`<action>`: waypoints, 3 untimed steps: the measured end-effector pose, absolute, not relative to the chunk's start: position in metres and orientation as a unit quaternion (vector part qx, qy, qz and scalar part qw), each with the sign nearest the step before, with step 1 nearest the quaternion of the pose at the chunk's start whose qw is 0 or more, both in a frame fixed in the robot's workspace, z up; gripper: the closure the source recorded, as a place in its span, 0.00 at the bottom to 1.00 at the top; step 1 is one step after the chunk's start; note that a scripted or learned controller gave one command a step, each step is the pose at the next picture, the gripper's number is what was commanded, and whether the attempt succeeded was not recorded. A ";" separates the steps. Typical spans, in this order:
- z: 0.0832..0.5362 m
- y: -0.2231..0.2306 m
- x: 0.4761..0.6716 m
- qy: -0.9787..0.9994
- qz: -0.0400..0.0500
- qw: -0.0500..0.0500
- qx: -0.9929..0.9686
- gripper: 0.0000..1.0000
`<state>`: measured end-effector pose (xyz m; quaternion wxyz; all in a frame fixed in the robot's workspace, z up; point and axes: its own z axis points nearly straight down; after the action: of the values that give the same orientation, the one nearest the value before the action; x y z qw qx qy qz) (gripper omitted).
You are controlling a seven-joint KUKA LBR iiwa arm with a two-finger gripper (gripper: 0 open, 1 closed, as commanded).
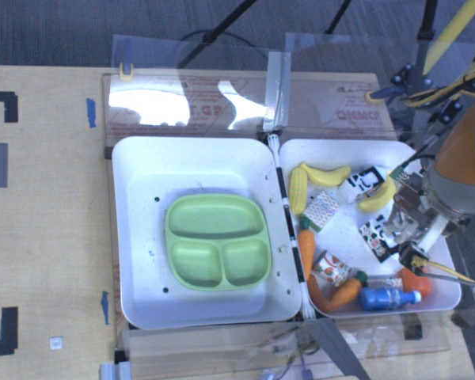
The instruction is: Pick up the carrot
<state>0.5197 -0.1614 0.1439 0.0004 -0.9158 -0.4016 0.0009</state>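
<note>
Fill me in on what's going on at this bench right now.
A grey robot arm reaches in from the right over the right-hand bin, which holds a jumble of toy food. Its claw hangs above the bin's right side, near a black-and-white patterned item. The carrot it is meant to pick up lies along the bin's left wall, apart from the claw. The left bin holds a green divided plate.

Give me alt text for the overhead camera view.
The tool hangs over the right bin, which holds a carrot by its left wall, bananas, corn and a blue bottle. The left bin holds a green divided plate.
</note>
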 end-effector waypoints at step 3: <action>0.142 -0.157 0.541 -0.102 0.002 0.001 -0.995 1.00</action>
<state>0.5412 -0.1567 0.1417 0.0009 -0.9948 -0.1021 0.0020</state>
